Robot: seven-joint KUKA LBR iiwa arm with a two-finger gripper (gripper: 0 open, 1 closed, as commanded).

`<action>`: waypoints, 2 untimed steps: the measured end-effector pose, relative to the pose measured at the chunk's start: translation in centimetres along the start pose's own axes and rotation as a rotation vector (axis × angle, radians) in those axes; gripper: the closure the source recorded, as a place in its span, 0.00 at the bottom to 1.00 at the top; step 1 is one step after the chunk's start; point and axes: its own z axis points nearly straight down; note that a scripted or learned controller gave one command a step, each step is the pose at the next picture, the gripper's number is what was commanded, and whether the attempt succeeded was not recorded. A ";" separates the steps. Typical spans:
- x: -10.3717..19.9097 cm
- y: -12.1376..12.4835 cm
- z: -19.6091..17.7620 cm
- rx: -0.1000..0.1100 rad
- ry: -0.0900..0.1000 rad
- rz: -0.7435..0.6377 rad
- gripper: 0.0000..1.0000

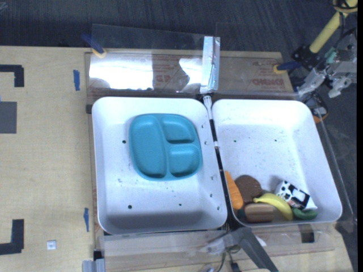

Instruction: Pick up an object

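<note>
Nearest me, beside the banana (274, 202), sits what looks like a hotdog (259, 211); gripper (332, 78) state unclear.

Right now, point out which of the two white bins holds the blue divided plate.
The left bin. The blue divided plate lies alone in its middle, while the right bin has small food items piled in its near corner, including a banana.

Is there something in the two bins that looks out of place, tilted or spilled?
Nothing looks spilled or damaged. The blue divided plate lies flat in the left bin. In the right bin the toy foods are crowded into the near corner: a carrot, a brown round piece, a banana and a black-and-white item.
</note>
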 end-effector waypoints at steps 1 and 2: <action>2.7 -6.4 10.9 0.009 0.003 -0.110 0.00; 2.2 -11.7 18.3 0.007 0.002 -0.070 0.00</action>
